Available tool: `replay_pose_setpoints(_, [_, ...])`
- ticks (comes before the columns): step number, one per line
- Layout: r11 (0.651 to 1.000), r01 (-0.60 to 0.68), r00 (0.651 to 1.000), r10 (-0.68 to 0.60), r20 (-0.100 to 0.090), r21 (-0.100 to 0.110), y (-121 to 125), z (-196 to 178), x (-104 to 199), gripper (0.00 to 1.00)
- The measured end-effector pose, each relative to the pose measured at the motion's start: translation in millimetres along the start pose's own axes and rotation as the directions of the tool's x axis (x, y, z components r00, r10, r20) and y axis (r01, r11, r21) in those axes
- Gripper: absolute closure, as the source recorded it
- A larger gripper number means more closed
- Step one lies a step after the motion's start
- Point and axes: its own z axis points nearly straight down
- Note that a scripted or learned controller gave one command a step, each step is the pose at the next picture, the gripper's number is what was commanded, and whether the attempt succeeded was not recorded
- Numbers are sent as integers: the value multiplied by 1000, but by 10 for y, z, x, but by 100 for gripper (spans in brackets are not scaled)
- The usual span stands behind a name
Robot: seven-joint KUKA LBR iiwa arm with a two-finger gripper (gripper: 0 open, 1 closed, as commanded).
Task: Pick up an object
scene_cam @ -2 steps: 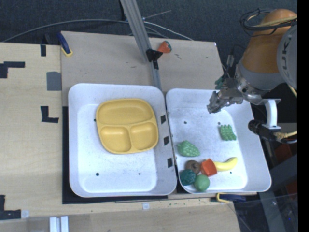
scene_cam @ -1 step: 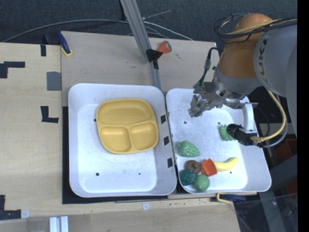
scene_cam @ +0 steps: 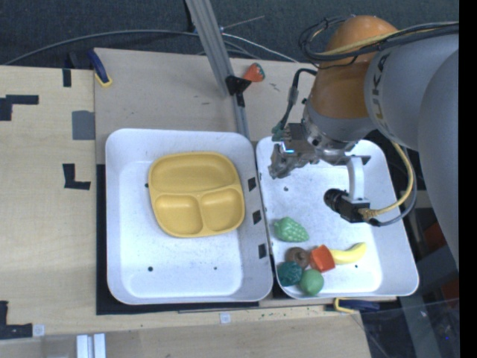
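My gripper [scene_cam: 281, 164] hangs over the upper left part of the right bin [scene_cam: 391, 200], with nothing visible between its fingers. Below it, toward the bin's front, lies a cluster of small toys: a green bumpy piece [scene_cam: 290, 230], a brown ring [scene_cam: 299, 256], an orange block [scene_cam: 323, 259], a yellow banana [scene_cam: 349, 254], a teal piece [scene_cam: 290, 274] and a green ball [scene_cam: 311, 282]. The gripper is well above this cluster and touches none of it.
The left bin [scene_cam: 127, 222] holds a yellow divided plate [scene_cam: 197, 192]. A grey pole [scene_cam: 212, 36] slants across the bench behind the bins. A black cable fitting [scene_cam: 341, 203] hangs from the arm over the right bin.
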Motion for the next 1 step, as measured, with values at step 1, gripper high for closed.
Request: replay_pose_setpoints(1, [1000,1,1000,-1,-1,0,40,-28,579,100])
